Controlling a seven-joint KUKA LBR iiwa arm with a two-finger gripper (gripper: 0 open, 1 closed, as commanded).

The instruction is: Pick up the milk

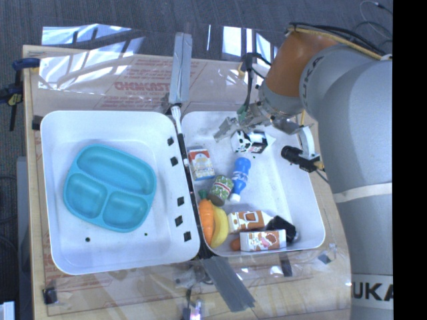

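Our tool point(248, 127) hangs low at the far end of the right bin point(303, 199), right over a cow-patterned carton, the milk point(248, 141); we cannot tell its state. Just nearer than the milk lies a blue-capped bottle point(240, 176), so a skewed descent could tip the milk or nudge that bottle. Beyond the milk, the desk point(133, 79) reads "CHEMCAST" in red.
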